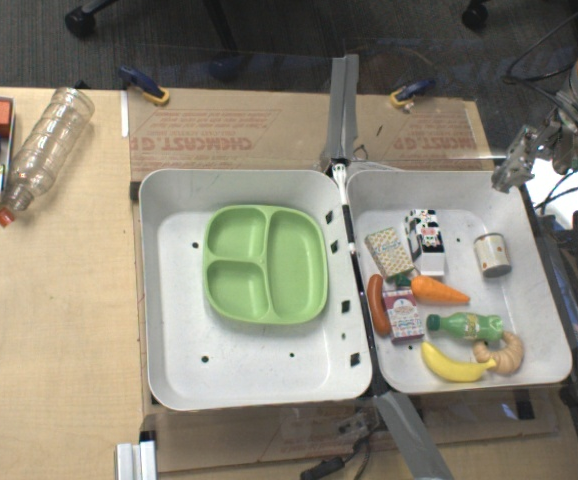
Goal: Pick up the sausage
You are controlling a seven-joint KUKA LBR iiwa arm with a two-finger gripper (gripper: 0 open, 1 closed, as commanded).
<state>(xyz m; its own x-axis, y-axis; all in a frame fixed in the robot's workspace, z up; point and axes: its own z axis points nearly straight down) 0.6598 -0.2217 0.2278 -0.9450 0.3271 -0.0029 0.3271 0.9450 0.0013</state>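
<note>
The sausage point(377, 305) is being partly hidden by a small pink carton point(403, 317) at the right bin's point(546, 286) left wall. The end effector point(517, 165) is being held above that bin's far right corner, its shape blurred.

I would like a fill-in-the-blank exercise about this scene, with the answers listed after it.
1. The green divided plate lies in the ___ bin.
2. The sausage lies along the ___ wall of the right bin.
3. The yellow fruit near that bin's front edge is a ___.
4. The end effector is above the right bin's far ___ corner.

Answers: left; left; banana; right
</note>
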